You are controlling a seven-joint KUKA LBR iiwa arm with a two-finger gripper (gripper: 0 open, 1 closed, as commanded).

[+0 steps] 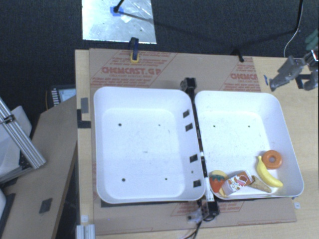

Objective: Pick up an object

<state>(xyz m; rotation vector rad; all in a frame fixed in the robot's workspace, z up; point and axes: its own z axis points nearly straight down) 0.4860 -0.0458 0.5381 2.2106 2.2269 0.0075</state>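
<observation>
Several small objects lie in the near right corner of the right bin: an orange ring, a yellow banana, a red and white packet, a round orange and red fruit and a small brown piece. My gripper hangs at the right edge of the view, beyond the far right corner of that bin, over the cardboard. It is well apart from all the objects, and nothing shows in it.
The left bin sits beside the right one, with black clips along the shared rim. A shiny metal sheet lies at the back, a yellow clamp below it. An aluminium rail stands at far left.
</observation>
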